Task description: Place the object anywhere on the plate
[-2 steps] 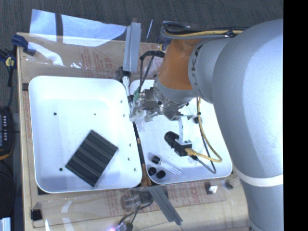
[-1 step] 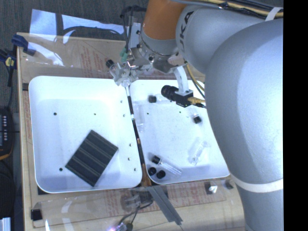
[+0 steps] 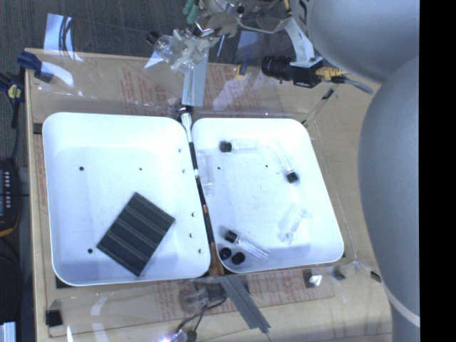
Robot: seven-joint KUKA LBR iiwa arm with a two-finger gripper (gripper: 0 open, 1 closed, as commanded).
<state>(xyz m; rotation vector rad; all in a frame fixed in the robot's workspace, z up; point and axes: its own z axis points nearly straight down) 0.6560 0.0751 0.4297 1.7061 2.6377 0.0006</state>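
The plate (image 3: 135, 232) is a dark ribbed rectangle lying at a slant in the front of the left bin (image 3: 64, 141). Several small clear vials with black caps lie in the right bin (image 3: 324, 212): one at the back (image 3: 235, 147), one at the right (image 3: 288, 168), one near the front right (image 3: 292, 223) and one at the front left (image 3: 241, 242). My gripper (image 3: 184, 109) hangs over the back end of the divider between the bins, far from the plate. Nothing shows plainly at its tip.
Two loose black caps (image 3: 231, 256) sit in the right bin's front left corner. A further clear vial (image 3: 206, 177) lies against the divider (image 3: 199, 191). The arm's grey bulk (image 3: 377, 120) fills the right side, with cables and fittings (image 3: 292, 70) behind the bins.
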